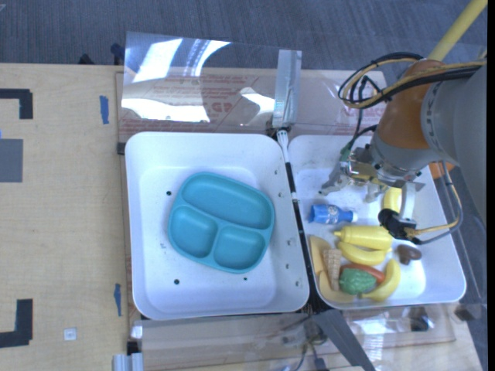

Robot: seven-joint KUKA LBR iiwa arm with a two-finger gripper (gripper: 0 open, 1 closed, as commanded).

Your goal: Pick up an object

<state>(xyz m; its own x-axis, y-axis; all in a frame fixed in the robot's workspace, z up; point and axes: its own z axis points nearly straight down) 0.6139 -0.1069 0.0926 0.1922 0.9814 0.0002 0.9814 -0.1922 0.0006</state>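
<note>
- My arm (433, 118) reaches in from the right over the right bin (452, 284), its orange band above the wrist showing near the bin's far right side.
- My tool (363, 178) hangs low over the far half of that bin, above bare white floor; from this slanted view I cannot tell how it is set, and I see nothing gripped in it.
- A small blue bottle (331, 214) lies on its side just in front of my tool, near the bin's left wall.
- A yellow banana (365, 236) lies nearer the camera, and beside it a dark brown piece (408, 251).
- At the near edge sit a green round item (357, 280), a pale corn-like piece (332, 263) and a second yellow curved piece (392, 279), all crowded together and touching.
- The left bin (147, 230) holds a teal divided plate (221, 221), lying flat near its middle.
- Both bins rest side by side on the wooden counter (54, 207).
</note>
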